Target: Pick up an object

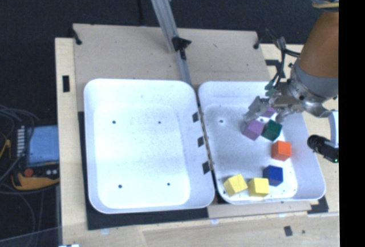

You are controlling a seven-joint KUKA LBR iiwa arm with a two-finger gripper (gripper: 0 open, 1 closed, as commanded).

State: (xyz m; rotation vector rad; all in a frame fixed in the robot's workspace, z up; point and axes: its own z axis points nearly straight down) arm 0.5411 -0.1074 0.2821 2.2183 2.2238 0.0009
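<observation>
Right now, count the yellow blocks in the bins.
2, both in the right bin at its near edge: one yellow block beside the divider, the other yellow block touching it. The arm could hide more.

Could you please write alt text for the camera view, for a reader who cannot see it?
A grey and orange robot arm reaches from the right, its gripper low over the right bin, just above a purple block and a green block. An orange block, a blue block and two yellow blocks lie nearer the bin's front.

a robotics lab: a plywood table (131, 52) with two white bins (142, 92), a metal camera pole (162, 3), loose cables (11, 126) and a control pendant (40, 154) beside it.
</observation>
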